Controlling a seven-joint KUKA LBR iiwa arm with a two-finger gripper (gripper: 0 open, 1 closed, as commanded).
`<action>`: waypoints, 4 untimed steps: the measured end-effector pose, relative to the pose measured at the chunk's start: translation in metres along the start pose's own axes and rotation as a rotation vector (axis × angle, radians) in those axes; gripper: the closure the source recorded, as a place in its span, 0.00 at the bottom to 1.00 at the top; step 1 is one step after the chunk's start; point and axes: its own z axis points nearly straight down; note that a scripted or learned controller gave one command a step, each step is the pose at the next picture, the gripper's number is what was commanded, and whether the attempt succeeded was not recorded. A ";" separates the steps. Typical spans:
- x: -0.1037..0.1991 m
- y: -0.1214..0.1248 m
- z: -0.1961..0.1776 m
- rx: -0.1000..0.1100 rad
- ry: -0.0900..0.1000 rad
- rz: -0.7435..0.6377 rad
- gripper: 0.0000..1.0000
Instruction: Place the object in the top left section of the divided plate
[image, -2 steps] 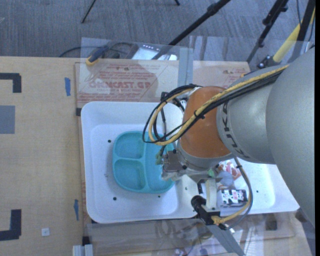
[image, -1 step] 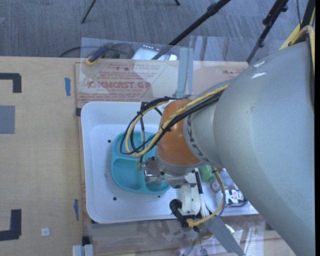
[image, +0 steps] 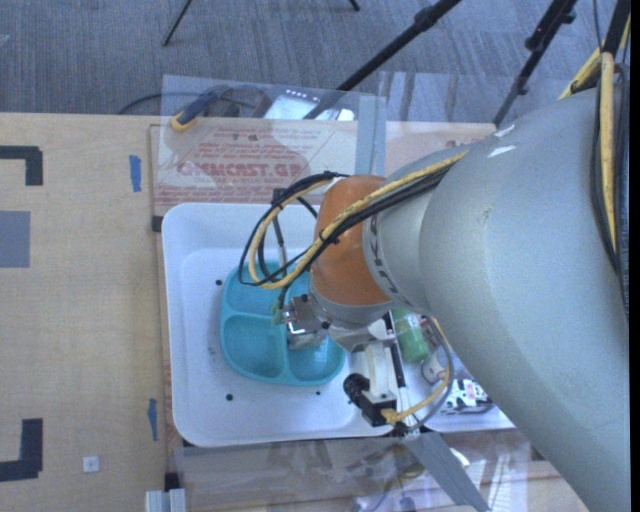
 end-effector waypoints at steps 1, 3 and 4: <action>-0.031 -0.030 -0.003 -0.029 0.014 -0.090 1.00; 0.016 -0.035 -0.003 -0.024 -0.007 -0.331 1.00; 0.028 -0.009 -0.006 0.008 0.001 -0.447 1.00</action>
